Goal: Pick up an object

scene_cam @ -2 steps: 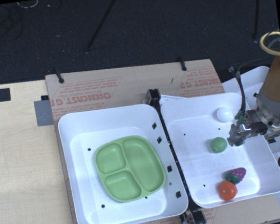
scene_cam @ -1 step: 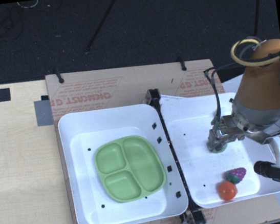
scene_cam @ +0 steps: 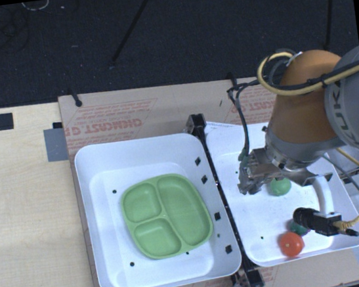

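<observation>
Arm [scene_cam: 307, 105] reaches in from right, positioned over right bin [scene_cam: 246, 243]. Gripper [scene_cam: 251, 179] low over bin floor near bin's left part; whether it is released or clenched cannot be determined from this angle. Green ball [scene_cam: 280, 187] just beside gripper on its right, partly hidden under wrist; contact cannot be confirmed. Red ball [scene_cam: 291, 244] near front rim of same bin, well apart from gripper. Left bin [scene_cam: 98, 177] contains green divided plate [scene_cam: 166, 214], lying flat near centre.
</observation>
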You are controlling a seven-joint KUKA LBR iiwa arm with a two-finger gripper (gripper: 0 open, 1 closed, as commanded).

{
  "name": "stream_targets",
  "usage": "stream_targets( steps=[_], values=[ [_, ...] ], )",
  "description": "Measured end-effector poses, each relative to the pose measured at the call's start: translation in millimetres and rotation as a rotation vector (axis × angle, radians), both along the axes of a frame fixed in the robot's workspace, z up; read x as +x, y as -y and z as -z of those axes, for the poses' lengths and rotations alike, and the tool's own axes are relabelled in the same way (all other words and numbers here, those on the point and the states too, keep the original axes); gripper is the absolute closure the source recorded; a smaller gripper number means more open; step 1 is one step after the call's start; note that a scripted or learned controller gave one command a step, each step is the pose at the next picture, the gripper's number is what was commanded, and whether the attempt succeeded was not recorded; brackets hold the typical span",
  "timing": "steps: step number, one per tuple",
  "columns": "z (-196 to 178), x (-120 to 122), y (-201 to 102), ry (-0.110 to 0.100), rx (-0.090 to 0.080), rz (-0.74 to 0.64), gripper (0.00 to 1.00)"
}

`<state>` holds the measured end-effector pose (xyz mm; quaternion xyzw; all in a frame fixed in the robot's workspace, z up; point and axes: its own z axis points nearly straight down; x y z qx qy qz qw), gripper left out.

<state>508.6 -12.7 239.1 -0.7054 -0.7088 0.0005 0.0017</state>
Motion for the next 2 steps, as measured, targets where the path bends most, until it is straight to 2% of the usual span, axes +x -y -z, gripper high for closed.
stream_targets(
  steps=[2],
  values=[
    [24, 18, -100, -0.001, -0.001, 0.002, 1.0]
  ],
)
